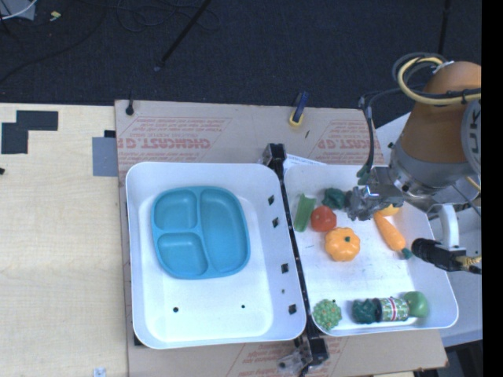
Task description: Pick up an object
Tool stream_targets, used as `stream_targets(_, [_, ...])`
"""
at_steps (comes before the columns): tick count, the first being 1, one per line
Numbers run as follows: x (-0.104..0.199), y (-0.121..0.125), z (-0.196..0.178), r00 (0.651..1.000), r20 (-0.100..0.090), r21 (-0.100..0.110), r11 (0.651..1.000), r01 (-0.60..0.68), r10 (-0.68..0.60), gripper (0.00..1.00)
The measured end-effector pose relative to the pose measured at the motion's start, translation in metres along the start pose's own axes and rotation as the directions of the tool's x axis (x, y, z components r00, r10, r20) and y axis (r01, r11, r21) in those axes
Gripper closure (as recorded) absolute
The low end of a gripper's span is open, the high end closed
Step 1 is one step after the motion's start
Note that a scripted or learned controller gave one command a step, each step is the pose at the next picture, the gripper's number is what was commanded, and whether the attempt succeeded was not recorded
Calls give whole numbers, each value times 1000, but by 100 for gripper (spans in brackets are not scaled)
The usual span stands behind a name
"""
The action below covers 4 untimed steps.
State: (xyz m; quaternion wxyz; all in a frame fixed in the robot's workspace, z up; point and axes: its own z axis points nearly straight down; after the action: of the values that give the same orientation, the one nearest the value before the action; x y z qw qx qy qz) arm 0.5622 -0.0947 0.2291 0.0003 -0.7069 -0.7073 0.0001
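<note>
Here the tool (363, 203) hangs low over the right bin (440, 309); whether it is wide or narrow I cannot tell. Taking the tomato (323, 219) as landmark: it lies just left of the tool, a small pumpkin (343, 244) just below it, a carrot (390, 232) further right. All look like light, stiff, smooth plastic, likely slippery, best pinched across the middle.

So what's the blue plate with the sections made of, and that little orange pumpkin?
The blue plate looks like smooth moulded plastic: one even colour, rounded dividers, a soft sheen. The orange pumpkin is probably toy plastic or rubber too, since its colour is flat and bright with a slight shine, though the view is too coarse to be sure.
</note>
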Motion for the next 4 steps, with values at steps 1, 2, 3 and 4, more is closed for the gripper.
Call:
stream_targets(1, [48, 2, -1, 1000, -1, 2, 1000, 3, -3, 100])
stream_targets(2, [102, 20, -9, 1000, -2, 1, 1000, 5, -5, 100])
stream_targets(3, [152, 40, 12, 1000, -1, 3, 1000, 4, -4, 100])
stream_targets(4, [147, 34, 12, 1000, 1, 4, 1000, -1, 1, 100])
